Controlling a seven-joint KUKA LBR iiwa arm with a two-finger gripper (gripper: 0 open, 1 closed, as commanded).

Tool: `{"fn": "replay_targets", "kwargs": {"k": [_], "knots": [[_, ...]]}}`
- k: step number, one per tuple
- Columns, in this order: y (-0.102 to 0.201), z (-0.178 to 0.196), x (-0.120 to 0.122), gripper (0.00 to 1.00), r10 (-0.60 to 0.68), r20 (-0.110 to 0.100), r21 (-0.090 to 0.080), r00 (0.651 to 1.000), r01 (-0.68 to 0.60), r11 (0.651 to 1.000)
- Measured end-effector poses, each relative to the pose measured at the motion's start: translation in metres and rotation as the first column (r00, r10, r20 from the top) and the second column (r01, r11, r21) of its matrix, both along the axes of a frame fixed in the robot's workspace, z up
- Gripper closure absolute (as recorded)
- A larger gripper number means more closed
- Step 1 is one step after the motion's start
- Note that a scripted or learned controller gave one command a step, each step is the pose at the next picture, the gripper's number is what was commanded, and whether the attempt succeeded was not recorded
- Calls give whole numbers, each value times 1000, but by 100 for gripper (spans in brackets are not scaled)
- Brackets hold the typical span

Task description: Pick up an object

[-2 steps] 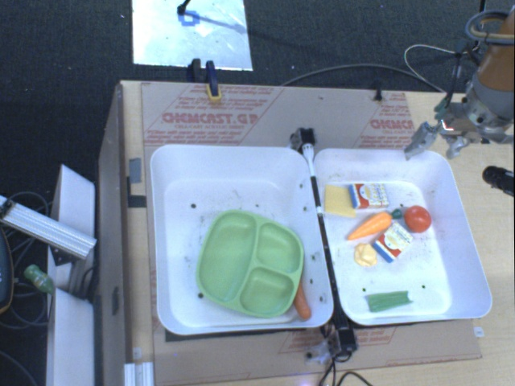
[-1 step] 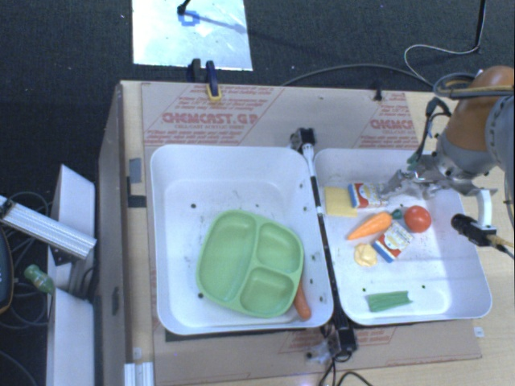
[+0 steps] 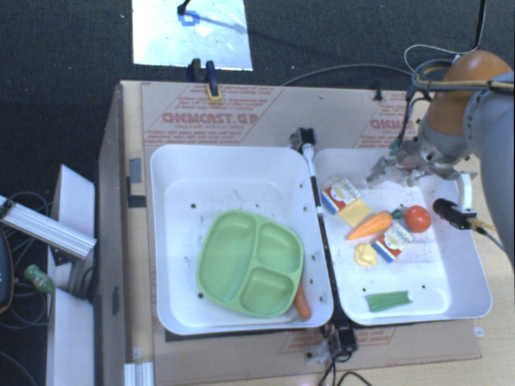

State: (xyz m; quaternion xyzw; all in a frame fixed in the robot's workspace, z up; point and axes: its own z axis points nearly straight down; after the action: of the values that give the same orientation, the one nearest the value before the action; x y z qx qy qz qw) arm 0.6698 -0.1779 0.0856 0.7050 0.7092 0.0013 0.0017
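Observation:
The right bin [image 3: 463, 296] holds several toy foods: a red tomato [image 3: 417, 218], an orange carrot [image 3: 368, 225], a yellow cheese slice [image 3: 356, 212], two small cartons [image 3: 342, 192] [image 3: 392, 242], a yellow piece [image 3: 365, 254] and a green bean pod [image 3: 388, 300]. My gripper [image 3: 400, 173] hangs over the back of this bin, just behind the carrot and tomato. Its fingers are spread open and hold nothing. The grey arm with its orange band [image 3: 475, 69] comes in from the right.
In the left bin [image 3: 173, 215] lies a green divided plate [image 3: 251, 262], with a small sausage [image 3: 302, 304] by the plate's right edge. A black divider clip [image 3: 304, 141] sits between the bins. Cables run behind the right bin.

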Motion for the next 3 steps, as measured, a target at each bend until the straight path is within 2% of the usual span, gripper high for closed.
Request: {"fn": "replay_targets", "kwargs": {"k": [1,2,3], "knots": [[-7,0,0,0,-3,0,-1,1000,3,1000],[-7,-1,-44,0,-4,-2,0,1000,4,1000],[15,0,-2,0,-1,0,0,1000,1,1000]]}}
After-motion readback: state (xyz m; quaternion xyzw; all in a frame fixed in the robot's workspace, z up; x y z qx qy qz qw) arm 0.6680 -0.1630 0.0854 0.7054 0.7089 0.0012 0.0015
